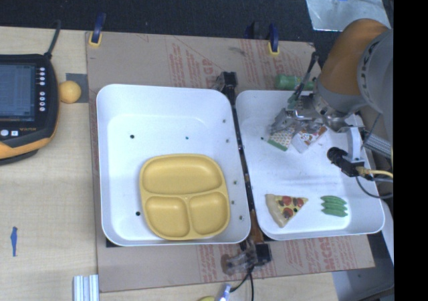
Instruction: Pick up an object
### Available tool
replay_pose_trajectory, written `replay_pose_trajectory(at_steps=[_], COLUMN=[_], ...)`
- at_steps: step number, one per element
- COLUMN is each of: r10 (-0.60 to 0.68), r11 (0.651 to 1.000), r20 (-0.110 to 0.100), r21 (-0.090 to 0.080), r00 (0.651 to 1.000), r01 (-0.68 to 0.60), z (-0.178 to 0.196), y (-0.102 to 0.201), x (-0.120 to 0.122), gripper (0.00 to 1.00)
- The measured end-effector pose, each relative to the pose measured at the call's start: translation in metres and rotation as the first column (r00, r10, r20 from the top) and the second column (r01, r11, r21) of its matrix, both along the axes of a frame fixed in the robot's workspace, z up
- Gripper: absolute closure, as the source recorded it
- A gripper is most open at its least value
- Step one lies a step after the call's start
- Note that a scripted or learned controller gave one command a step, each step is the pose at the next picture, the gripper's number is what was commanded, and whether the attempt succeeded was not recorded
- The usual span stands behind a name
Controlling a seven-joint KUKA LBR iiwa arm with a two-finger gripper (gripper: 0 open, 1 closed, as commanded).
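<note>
Nearest the camera, at the front of the right white bin [314, 229], lie two toy foods: a pizza slice [286, 207] with red and green toppings, and just to its right, apart from it, a green pea pod [334, 206]. Both lie flat on the bin floor, well away from the arm.

Beside them, the left white bin [167, 109] holds a yellow divided plate [184, 194] with three compartments, set toward the bin's front.

Further back in the right bin, the gripper [292, 122] reaches down near the bin's far wall. Small objects are clustered right at its tip: a pale speckled piece with a green edge [281, 138] and a white item with red markings [307, 138]. They are too small and jumbled to name. Whether the fingers are spread or closed, and whether anything sits between them, cannot be told.

Judging from this, the main risk is the clutter. With the pieces touching or overlapping, the fingers may land on an edge, push one piece aside, or pinch two together so both slip on lifting. The bin's far wall is close, and thin, flat pieces offer little to grip.

Farthest back, the grey arm with its orange band [351, 49] fills the right corner. On the bench to the left rest a teach pendant [23, 106] and a yellow ball [69, 91].
</note>
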State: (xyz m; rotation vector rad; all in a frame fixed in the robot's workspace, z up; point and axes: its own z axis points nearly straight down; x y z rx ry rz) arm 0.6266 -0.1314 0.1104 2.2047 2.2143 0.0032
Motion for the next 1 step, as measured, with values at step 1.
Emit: replay_pose_trajectory(at_steps=[1], r10=[0.005], r11=[1.000], r20=[0.016], r21=[-0.001], r00=[1.000], r01=[-0.004], z=[-0.0053], y=[0.0121], x=[0.0096], gripper=[0.00])
